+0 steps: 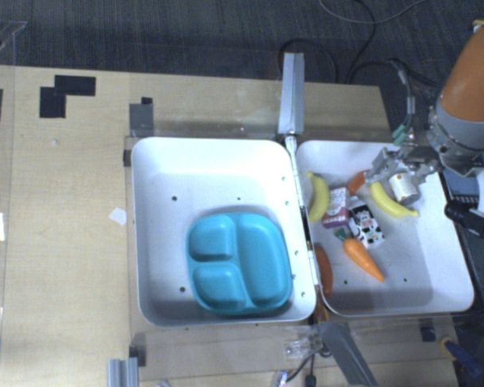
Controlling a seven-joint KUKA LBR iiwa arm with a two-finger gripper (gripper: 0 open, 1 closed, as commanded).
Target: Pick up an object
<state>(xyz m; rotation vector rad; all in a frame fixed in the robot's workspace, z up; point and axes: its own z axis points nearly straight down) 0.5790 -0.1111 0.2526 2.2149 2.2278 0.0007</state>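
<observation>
I see my gripper [397, 176] hovering low over a banana [393, 201] in the right bin [436, 297], apparently mid-approach. I cannot tell its state. Next, I judge, comes closing on the banana, then lifting.

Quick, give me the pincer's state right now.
Pincer: over the right bin, just above a banana; open or closed cannot be told.
</observation>
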